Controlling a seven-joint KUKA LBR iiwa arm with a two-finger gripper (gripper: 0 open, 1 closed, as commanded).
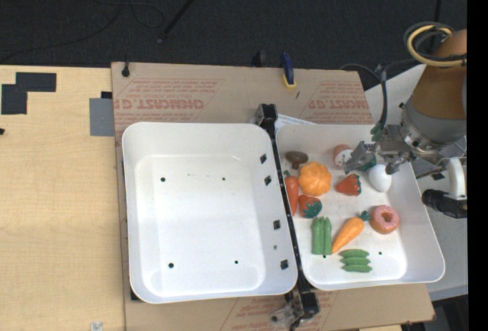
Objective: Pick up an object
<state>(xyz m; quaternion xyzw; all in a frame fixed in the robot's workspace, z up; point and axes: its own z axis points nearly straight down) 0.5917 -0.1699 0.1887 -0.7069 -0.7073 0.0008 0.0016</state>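
- Nearest the camera, at 6 o'clock in the right bin (427,265): green pea pods (354,260), a carrot (348,231), green beans (321,236), a pink doughnut (383,219). All lie apart, none yet lifted.
- Mid bin: orange fruit (314,178) beside the divider, a red strawberry (349,184) at its 3 o'clock, a white egg (379,178) further right.
- Far edge, 12 o'clock: a brown piece (296,159) and a pale round piece (341,152).
- Hand (367,161) hangs low over the egg and strawberry; whether it touches either is unclear.
- Finger spread is hidden by the wrist hardware, so I cannot tell its state; nothing shows clearly between the fingers.
- Judgement: picking well means committing to one item, centring over it, keeping clear of neighbours, then descending straight.
- Left bin (137,169) sits at 9 o'clock on the surface (53,207).
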